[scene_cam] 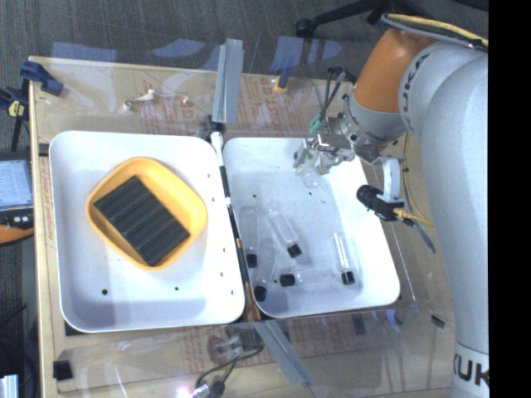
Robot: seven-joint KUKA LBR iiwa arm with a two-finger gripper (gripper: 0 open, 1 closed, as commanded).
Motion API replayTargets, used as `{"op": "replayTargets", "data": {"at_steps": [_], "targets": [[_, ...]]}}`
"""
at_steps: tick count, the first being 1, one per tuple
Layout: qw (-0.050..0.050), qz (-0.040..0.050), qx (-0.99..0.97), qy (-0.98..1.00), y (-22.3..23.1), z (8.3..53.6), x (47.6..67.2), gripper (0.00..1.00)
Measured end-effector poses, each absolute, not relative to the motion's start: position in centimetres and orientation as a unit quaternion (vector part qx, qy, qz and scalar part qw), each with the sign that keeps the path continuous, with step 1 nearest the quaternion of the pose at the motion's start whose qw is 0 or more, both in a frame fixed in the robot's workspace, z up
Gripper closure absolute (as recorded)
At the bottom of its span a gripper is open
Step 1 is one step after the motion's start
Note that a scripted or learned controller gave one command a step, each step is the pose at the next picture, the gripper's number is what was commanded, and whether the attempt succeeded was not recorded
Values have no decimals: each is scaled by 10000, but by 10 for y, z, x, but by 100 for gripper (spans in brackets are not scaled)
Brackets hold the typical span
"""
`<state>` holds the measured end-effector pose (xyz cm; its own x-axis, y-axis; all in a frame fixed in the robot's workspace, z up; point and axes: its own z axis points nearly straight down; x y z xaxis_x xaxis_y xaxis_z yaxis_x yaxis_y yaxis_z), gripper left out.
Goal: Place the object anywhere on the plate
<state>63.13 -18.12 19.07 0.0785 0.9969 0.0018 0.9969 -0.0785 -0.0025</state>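
Clutter: clear tubes [282, 232] w/ black caps – scattered in right bin [377, 284], beside plate's bin
Plate [148, 212]: yellow, dark ridged insert – long axis diagonal
Gripper [315, 157]: over right bin's far edge; can't tell its state

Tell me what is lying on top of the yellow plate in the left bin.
A dark ribbed rectangular slab lies flat on the yellow plate, turned at a slant and covering most of its middle. The plate's rim shows all round; the plate's surface under the slab is hidden.
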Motion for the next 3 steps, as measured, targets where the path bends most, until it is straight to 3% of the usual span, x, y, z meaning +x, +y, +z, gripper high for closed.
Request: {"op": "replayTargets", "data": {"at_steps": [1, 2, 3], "targets": [[-5, -1, -6531, -7573, -116, 181, 657, 100], [-5, 3, -5755, -8178, -50, 205, 657, 100], [-7, 3, -5757, -8177, -50, 205, 657, 0]]}}
